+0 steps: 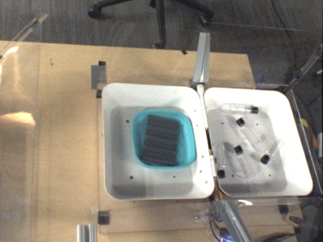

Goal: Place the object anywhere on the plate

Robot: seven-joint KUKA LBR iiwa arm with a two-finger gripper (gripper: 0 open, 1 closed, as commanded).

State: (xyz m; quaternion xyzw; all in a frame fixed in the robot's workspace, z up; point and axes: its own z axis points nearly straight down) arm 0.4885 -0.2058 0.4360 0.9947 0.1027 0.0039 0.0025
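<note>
The dark grey ribbed rectangular block covers most of the floor of the square turquoise plastic plate, so I see only its rim. In the right-hand shallow white bin, the clear plastic vials with black caps almost vanish against the white; I cannot count them or trace their outlines. The black swivel chair base is cut off by the top edge.

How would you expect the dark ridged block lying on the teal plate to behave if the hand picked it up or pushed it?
The dark ridged block lies flat and broad on the teal plate, so it probably won't roll or tip. Its matte, grooved surface suggests a fair grip. It may be foam-like and light, though that is uncertain.
</note>
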